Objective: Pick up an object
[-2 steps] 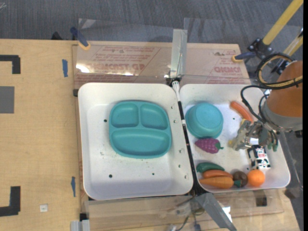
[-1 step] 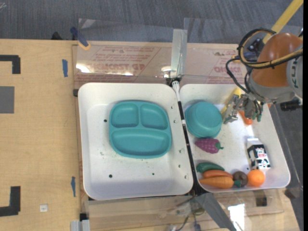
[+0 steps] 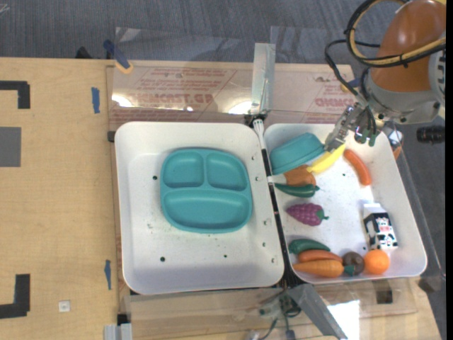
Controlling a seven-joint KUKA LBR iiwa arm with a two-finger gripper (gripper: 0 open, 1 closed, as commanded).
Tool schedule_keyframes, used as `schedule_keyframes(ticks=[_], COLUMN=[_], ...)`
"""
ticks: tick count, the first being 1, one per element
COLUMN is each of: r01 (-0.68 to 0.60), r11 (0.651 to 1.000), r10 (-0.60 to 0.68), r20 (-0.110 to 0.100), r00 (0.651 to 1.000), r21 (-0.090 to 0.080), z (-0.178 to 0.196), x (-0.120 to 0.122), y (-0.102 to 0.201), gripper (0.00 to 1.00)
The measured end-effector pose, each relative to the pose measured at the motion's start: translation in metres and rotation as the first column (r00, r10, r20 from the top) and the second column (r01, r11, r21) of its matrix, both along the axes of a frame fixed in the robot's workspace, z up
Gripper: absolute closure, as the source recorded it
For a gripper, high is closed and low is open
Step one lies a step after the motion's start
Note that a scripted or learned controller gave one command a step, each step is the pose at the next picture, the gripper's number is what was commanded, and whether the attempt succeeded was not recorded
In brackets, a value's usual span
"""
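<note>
From the camera view, the tool (image 3: 352, 127) hangs over the far part of the right bin (image 3: 414, 218), its fingers closed on the far end of a yellow banana (image 3: 327, 160), which looks partly lifted: the pick seems underway, not finished. The banana's near end is touching the tilted teal bowl (image 3: 294, 151), a likely snag. An orange sausage (image 3: 357, 167) lies just right. Purple grapes (image 3: 306, 214) lie nearer; a teal tray (image 3: 206, 190) sits in the left bin (image 3: 134, 211).
</note>
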State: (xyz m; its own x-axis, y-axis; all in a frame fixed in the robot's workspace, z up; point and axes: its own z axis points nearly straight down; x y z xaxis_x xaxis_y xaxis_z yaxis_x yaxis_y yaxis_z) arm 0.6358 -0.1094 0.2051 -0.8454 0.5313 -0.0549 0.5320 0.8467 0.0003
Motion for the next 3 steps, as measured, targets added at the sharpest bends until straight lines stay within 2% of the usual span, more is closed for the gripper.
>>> schedule_keyframes(ticks=[1,2,3], r01=[0.031,-0.134,-0.514], r11=[0.999,0.991,0.857], r10=[-0.030,0.135,0.515], r20=[-0.029,-0.051,-0.045], r00=[0.999,0.990,0.856], r21=[0.030,0.028,0.027], z=[0.065,-0.055,-0.108], x=[0.022,-0.005,-0.089], y=[0.059,-0.042,-0.065], gripper=[1.00,1.00,1.00])
